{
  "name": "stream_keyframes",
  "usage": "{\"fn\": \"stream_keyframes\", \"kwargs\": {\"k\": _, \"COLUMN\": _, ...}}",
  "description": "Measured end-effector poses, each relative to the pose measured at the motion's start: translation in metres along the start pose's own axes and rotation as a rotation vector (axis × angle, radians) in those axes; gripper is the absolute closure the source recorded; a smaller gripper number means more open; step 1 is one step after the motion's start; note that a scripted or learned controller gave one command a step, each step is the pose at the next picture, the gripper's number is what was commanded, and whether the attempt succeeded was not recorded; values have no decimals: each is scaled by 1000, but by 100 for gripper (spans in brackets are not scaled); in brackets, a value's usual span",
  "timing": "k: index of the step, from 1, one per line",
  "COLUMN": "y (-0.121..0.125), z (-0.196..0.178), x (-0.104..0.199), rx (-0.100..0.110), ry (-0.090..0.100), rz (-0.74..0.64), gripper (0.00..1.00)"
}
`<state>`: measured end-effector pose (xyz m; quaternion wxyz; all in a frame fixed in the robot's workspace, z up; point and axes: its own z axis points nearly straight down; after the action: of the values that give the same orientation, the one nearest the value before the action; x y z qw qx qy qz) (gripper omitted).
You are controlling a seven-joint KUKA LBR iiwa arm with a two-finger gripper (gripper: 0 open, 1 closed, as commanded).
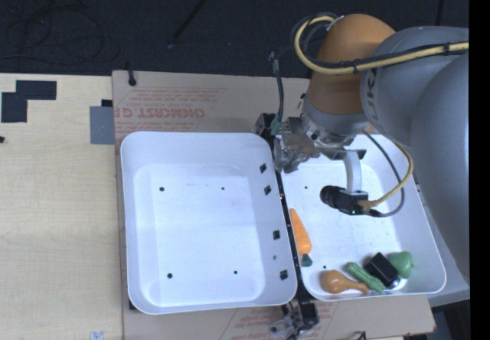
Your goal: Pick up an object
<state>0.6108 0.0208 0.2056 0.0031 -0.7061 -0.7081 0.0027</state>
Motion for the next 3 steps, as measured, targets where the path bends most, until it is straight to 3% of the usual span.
{"fn": "stream_keyframes", "kwargs": {"k": 1, "y": -19, "z": -151, "x": 28, "rx": -20, "ry": 2, "rz": -1, "gripper": 100}}
{"fn": "stream_keyframes", "kwargs": {"k": 2, "y": -37, "z": -175, "x": 109, "rx": -8, "ry": 2, "rz": -6, "gripper": 100}}
{"fn": "stream_keyframes", "kwargs": {"k": 3, "y": -35, "z": -206, "x": 194, "rx": -9, "ry": 1, "rz": -5, "gripper": 100}}
